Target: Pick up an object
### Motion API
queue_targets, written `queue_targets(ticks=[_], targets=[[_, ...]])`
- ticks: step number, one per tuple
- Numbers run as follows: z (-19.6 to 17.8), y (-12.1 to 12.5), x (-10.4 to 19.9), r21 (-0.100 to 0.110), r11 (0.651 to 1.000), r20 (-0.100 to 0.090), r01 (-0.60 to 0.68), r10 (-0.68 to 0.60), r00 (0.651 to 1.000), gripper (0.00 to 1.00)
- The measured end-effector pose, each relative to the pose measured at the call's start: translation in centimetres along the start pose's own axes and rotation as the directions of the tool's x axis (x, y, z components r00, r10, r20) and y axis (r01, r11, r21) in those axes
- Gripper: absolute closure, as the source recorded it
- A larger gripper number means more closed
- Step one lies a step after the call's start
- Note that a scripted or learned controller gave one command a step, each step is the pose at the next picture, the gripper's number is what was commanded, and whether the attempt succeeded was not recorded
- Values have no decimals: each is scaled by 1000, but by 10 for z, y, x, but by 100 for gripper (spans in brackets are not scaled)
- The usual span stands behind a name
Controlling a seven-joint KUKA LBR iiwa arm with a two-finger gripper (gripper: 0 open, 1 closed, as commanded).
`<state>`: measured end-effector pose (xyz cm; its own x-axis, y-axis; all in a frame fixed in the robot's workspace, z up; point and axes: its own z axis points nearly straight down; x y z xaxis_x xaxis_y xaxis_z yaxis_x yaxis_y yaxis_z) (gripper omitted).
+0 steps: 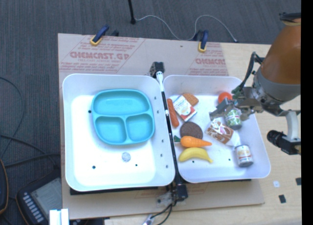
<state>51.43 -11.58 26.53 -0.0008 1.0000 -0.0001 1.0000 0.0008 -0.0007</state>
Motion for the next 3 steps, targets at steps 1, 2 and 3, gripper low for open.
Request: queue_targets(ticks=[1, 2, 3], targets=[[134, -32, -30, 3, 1000, -1, -2, 2, 1000, 0], [178, -30, -12, -2, 1000, 2, -3, 3, 1000, 0], [178, -28, 17, -10, 1000, 5, -3, 3, 1000, 0]])
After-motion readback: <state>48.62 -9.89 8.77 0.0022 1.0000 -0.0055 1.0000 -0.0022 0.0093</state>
